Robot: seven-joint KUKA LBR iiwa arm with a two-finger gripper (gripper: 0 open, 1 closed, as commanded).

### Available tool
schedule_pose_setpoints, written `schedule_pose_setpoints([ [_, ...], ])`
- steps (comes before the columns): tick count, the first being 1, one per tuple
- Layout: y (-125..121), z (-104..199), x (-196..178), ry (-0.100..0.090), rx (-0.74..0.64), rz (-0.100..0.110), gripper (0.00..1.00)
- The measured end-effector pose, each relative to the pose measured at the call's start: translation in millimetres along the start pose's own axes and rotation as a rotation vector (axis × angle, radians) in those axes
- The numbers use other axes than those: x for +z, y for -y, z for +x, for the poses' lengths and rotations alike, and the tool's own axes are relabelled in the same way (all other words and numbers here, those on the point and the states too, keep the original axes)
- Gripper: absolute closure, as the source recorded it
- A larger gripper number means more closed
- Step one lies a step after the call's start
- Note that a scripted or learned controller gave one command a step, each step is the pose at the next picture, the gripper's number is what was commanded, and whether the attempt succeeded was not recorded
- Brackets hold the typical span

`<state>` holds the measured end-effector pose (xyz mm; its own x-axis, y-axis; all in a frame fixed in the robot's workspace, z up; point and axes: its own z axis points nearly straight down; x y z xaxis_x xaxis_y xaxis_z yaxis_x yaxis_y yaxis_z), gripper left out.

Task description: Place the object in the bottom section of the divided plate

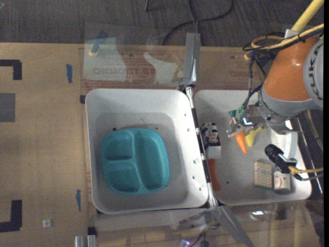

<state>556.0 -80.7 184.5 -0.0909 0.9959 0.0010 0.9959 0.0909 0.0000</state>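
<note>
gripper (245,123) hangs over the upper middle of the right bin (224,101), at the end of the arm (290,76) that comes in from the right; whether it is open or closed cannot be told from this angle. just under it sit a carrot (241,143), tip pointing down the view, and a yellow piece (252,137) beside it, both so close to the gripper that touching or apart is unclear. a green bit (235,113) shows at its left side. along this bin's left wall lie a black-and-white carton (211,135) and, below it, an orange stick (213,175). near the lower right corner a flat pale box (262,174) lies next to a small carton (281,182). the left bin (103,107) holds the teal plate (134,160), flat on the floor, well apart from the carrot.
</note>
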Motion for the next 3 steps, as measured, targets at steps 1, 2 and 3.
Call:
schedule_pose_setpoints([
  [1, 0, 0, 0, 0.0, 0.0, 0.0, 0.0],
  [2, -1, -2, -10, 0.001, 0.003, -0.002, 1.0],
  [3, 62, -13, 91, 0.0, 0.131, 0.001, 1.0],
])
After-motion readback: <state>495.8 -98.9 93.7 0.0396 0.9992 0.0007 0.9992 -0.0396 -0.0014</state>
